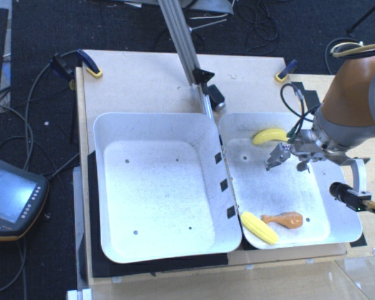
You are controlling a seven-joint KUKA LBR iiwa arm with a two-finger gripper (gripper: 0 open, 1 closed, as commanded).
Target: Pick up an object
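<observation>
In the right bin (337, 227) lie three objects. A yellow banana (269, 135) rests near the far wall. A yellow corn cob (259, 227) lies at the near left corner, with an orange drumstick-shaped toy (284, 220) just to its right. My gripper (290, 160) hangs over the middle of this bin, just in front of and slightly right of the banana. Its fingers stand open and hold nothing. The grey and orange arm reaches in from the right.
The left bin (103, 167) sits beside the right one, sharing a raised divider wall (225, 180). A slanted metal pole (181, 36) rises behind the bins. Yellow clamps (94, 72) hold the bench's far corners. A teach pendant (9, 199) lies off the bench, left.
</observation>
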